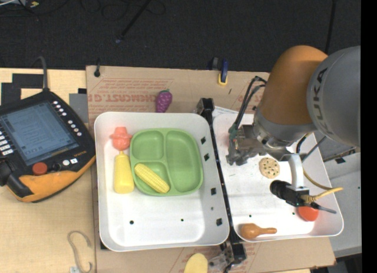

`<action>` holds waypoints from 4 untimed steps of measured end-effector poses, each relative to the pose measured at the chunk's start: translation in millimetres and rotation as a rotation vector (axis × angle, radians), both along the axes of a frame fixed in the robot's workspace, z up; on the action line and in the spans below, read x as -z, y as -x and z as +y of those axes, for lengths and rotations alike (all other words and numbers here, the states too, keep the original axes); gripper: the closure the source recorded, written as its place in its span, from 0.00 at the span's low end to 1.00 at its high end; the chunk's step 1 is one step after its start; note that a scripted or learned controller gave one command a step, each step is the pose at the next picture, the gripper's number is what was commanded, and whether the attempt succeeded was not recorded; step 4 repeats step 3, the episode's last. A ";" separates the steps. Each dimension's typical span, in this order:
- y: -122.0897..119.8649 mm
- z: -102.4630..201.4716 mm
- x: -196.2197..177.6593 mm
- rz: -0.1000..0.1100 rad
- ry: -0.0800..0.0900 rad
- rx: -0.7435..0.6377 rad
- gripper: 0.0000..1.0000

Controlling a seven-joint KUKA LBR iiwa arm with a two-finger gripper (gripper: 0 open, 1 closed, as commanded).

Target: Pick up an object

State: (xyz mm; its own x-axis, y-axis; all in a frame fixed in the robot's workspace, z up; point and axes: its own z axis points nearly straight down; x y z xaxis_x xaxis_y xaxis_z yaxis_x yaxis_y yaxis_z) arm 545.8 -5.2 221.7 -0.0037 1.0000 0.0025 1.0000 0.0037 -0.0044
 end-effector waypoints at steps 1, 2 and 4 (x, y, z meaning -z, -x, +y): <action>21.7 49.2 -12.5 0.000 0.000 0.000 1.00; 38.1 88.2 -9.3 0.001 0.002 0.001 1.00; 53.1 99.9 -0.2 0.001 0.002 0.004 1.00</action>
